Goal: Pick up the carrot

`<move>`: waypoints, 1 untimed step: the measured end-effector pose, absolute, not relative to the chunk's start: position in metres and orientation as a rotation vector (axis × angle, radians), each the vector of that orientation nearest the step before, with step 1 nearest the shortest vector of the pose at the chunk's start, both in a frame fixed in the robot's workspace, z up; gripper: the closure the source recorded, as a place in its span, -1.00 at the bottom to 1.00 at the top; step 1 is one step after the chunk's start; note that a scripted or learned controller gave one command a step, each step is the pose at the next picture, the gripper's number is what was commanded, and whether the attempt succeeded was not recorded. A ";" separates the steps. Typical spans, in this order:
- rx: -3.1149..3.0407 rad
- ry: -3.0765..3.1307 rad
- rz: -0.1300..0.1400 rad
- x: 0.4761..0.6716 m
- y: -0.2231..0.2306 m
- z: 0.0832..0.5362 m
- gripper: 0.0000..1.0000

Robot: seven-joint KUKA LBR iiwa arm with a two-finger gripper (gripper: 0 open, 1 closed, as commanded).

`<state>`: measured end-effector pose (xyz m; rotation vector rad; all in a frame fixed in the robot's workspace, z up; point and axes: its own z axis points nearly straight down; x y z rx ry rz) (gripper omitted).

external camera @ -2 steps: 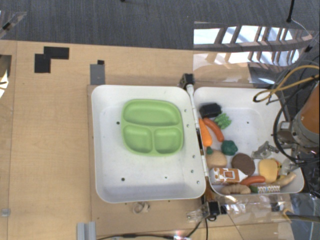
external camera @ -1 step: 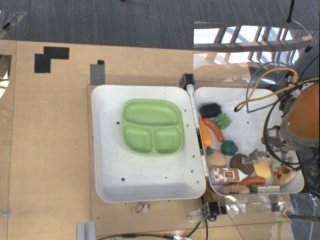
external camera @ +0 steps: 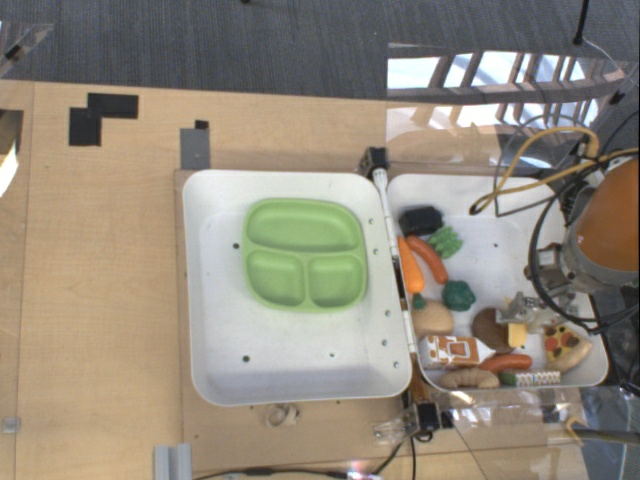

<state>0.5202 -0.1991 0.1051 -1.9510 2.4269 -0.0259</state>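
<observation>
Lying against the right white bin's left wall, the slim orange plastic carrot sits well apart from the pincer, whose grip state I cannot tell.

2 bins are sitting side by side on the surface. The left bin is holding a divided tray near its middle, toward the far side. The right bin is holding the clutter: the carrot is lying against the left wall, just beside a sausage on its right. Behind them a dark block is sitting next to a leafy piece. A broccoli head is lying right of the carrot's near end, and a potato is resting in front. A small carton is lying along the near wall, a pizza slice in the right corner. The arm is reaching over the right edge.
</observation>
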 end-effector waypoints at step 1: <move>-1.607 2.674 -0.022 0.559 -0.137 0.095 1.00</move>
